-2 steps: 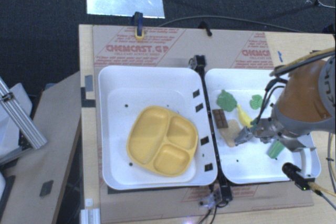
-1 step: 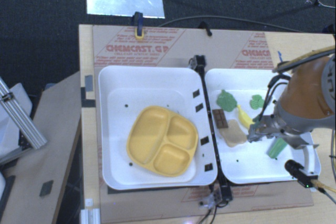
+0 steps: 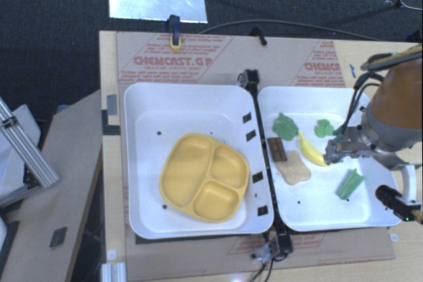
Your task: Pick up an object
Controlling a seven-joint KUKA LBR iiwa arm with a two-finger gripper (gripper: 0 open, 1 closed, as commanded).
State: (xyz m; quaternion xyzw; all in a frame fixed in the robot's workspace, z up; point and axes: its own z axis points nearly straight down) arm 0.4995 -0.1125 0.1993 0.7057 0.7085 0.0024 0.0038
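Over the right bin (image 3: 291,211), the gripper (image 3: 332,152) hangs low, just beside the right end of a yellow banana (image 3: 309,150); whether it touches the fruit cannot be told, and the dark, blurred tip does not show how the jaws stand. Nothing is seen between them.

Five small things lie in that bin. One banana, curved and bright yellow, runs at a slant from upper left to lower right near the bin's middle. Two leafy green pieces sit above it: a larger one (image 3: 285,126) to the banana's upper left, and a smaller one (image 3: 324,128) near the gripper's upper side. One green oblong piece (image 3: 349,184) lies tilted below and to the right of the gripper, apart from it. One pale tan flat piece (image 3: 293,170) lies just left of the banana's lower end, and one dark brown bar (image 3: 277,149) touches its upper left edge, close to the bin's left wall.

Beyond, the left bin (image 3: 142,142) holds one yellow tray (image 3: 205,176) with three compartments, set at a slant.
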